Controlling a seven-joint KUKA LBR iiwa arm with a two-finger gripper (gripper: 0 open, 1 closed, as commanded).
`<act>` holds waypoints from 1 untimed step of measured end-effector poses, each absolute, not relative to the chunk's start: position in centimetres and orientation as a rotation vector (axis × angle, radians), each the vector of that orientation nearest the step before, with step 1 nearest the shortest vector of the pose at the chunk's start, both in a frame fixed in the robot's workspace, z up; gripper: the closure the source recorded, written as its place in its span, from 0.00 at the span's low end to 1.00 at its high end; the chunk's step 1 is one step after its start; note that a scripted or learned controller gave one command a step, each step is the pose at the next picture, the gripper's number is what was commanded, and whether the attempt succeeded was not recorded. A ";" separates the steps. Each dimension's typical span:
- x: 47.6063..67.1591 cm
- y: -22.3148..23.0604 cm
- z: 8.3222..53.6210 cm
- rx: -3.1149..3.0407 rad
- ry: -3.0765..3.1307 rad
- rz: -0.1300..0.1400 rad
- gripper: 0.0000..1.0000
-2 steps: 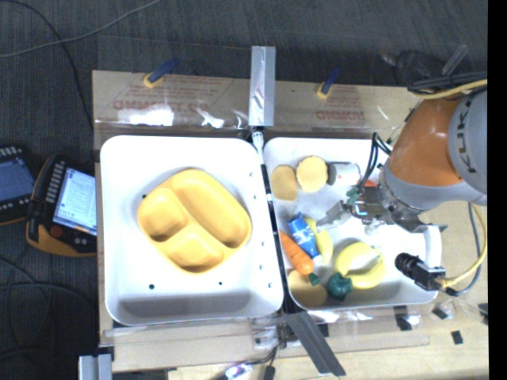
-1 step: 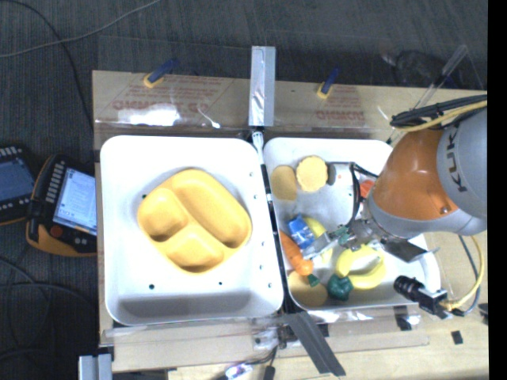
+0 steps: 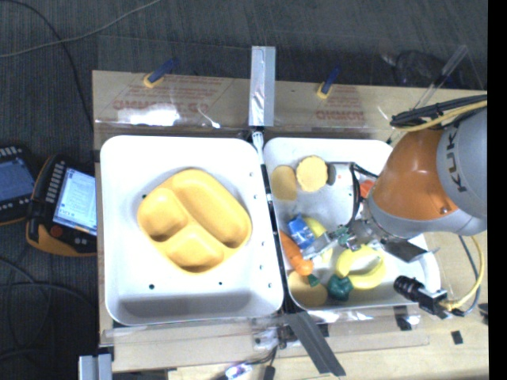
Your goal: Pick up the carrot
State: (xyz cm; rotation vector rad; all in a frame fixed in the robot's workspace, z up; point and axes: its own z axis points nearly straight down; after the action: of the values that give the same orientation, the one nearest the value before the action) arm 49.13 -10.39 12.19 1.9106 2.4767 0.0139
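Note:
The carrot (image 3: 291,253) is a short orange piece lying in the right bin (image 3: 348,150), close against its left wall and pointing toward the front. My gripper (image 3: 344,238) hangs low over the middle of that bin, a short way to the right of the carrot and apart from it. It sits among the toy foods, just above a yellow banana (image 3: 363,269). The arm's orange band (image 3: 412,188) and grey wrist cover the right part of the bin.
Crowded around the carrot are a blue packet (image 3: 300,231), a tan lump (image 3: 309,291) and a green piece (image 3: 339,288). Two round yellow items (image 3: 311,172) lie at the back. The left bin (image 3: 119,212) holds a yellow divided plate (image 3: 194,218).

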 end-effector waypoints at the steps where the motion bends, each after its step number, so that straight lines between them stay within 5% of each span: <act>1: 48.4 -11.8 12.4 1.457 2.786 -0.001 0.00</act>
State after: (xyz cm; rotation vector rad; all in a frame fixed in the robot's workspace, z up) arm 48.44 -11.76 12.36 1.4569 2.7861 -0.0007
